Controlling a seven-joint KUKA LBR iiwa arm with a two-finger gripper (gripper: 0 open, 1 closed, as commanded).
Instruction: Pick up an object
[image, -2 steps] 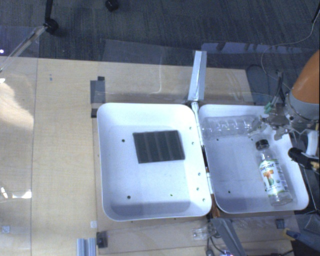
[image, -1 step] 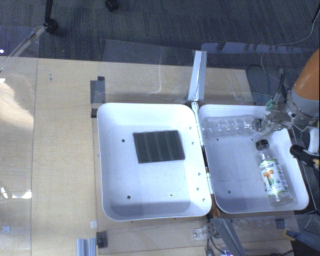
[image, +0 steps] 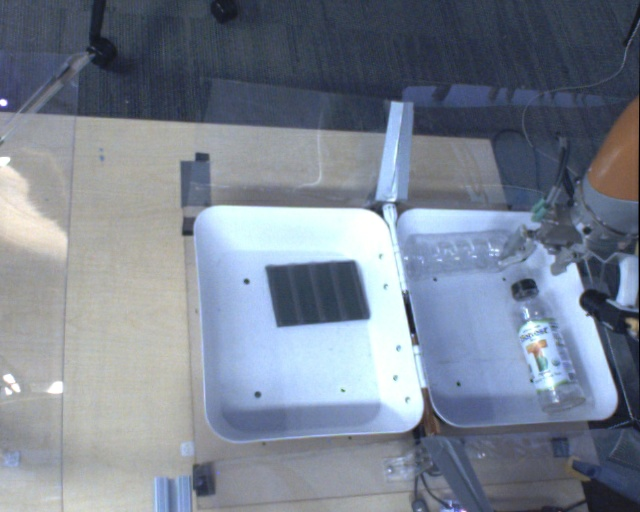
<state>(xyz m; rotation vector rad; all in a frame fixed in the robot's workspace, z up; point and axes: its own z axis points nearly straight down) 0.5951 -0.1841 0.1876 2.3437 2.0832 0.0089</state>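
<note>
My arm (image: 612, 170) comes in from the right edge of the view, the orange band showing at the upper right and the grey wrist below it angled down and leftward over the far right corner of the right bin (image: 470, 395). My claw (image: 545, 243) hangs at that far corner, just above the bin's back wall, a cluster of dark and metallic parts with a small green spot near its top; whether it is spread or closed I cannot tell from this slant, and nothing is visibly caught in it. Just to its left, along the back wall of the right bin, lies a clear empty plastic bottle (image: 458, 250) on its side, running left to right, its right end close to my claw though I cannot tell if they touch. Nearer the front right of the same bin lies a second plastic bottle (image: 543, 350), clear with a black cap and a white label with orange and green on it, cap pointing toward the back, its body along the right wall. The left bin (image: 230, 400) sits touching the right one on the wooden desk (image: 110, 300) and holds a dark grey ribbed rectangular pad (image: 317, 292) lying flat near its middle.
</note>
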